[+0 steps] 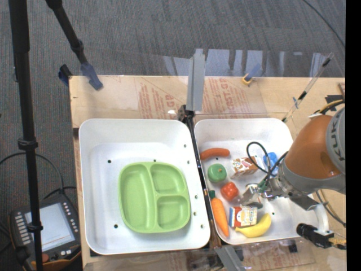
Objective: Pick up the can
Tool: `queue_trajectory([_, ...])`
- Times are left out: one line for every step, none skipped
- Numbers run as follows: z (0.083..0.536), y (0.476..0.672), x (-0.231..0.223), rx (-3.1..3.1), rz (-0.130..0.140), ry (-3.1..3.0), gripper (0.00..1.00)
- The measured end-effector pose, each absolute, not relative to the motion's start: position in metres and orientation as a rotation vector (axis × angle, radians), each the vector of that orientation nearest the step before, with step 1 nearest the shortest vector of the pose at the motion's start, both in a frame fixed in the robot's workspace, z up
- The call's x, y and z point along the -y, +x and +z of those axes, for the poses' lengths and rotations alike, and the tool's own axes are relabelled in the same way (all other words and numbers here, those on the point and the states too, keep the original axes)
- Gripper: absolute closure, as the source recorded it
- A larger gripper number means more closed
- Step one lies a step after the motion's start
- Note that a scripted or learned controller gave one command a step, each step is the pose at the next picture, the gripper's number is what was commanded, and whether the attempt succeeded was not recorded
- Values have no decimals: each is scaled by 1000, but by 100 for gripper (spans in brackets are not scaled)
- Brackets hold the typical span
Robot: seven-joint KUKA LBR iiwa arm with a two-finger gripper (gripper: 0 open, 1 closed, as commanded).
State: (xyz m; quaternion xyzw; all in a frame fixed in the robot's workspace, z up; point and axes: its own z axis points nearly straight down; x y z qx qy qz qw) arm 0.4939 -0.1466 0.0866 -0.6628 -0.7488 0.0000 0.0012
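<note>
The arm (pixel 313 154) reaches in from the right over the right bin (pixel 241 125), orange band showing, its wrist low near that bin's right wall. The jaws sit down among the clutter in the middle of the bin, just right of the red tomato (pixel 229 191) and above the small carton (pixel 243 214). Open or closed, I cannot tell from here; the metal end is a blur against the bin floor, and nothing is clearly seen between them.

The can (pixel 272 161), as best I can make out, is the blue thing tucked against the arm toward the bin's right wall, half hidden, with a black cable (pixel 252 149) looping just beside it. It lies apart from the jaws, further toward the bin's back edge.

Around them: a sausage (pixel 215 153) toward the back, a green round fruit (pixel 216 173) below it, a carrot (pixel 220 217) along the left wall, a banana (pixel 255 227) at the front edge, and a second carton (pixel 243 166) mid-bin.

In the left bin (pixel 101 134) lies a green divided plate (pixel 153 196).
</note>
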Motion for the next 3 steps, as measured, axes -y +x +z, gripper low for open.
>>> queue_trajectory([86, 475, 199, 2389, 0, -2036, 0])
queue_trajectory([85, 520, 162, 2367, 2, -2059, 0])
queue_trajectory([93, 519, 162, 2364, 4, -2057, 100])
